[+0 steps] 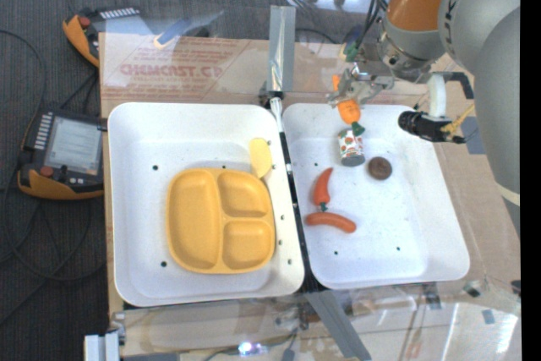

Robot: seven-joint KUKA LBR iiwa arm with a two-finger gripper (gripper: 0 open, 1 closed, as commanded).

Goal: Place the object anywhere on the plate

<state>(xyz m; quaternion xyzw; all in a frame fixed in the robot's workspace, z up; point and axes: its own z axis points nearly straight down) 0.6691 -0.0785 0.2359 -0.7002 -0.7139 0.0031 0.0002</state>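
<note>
We are looking down on the desk and its two white bins, and the gripper (pixel 353 87) is hanging over the far edge of the right bin (pixel 423 249), with a small orange carrot-like object (pixel 348 108) sitting right at its tip; whether that piece is truly pinched between the fingers or merely dangling against them, we cannot tell from this angle, and we are not calling the gripper open or closed either; just beneath it a small can (pixel 351 145) with a green top is standing near the bin's far side, a brown round piece (pixel 379 168) lying just beside it, and nearer us a red chili (pixel 322 185) and a sausage (pixel 330 221) are lying close together; now the relation that matters, we are judging: the yellow plate (pixel 221 220), with its three compartments, is sitting in the left bin (pixel 135 131), well apart from the gripper, off toward the view's left and nearer the camera, across the ridge where the two bins meet; the orange object's long axis is hanging roughly up and down in the view; a pale yellow piece (pixel 261 156) is resting at the plate's far right corner; so we are reckoning the carry across is not yet done, and the plate is bearing nothing.
</note>
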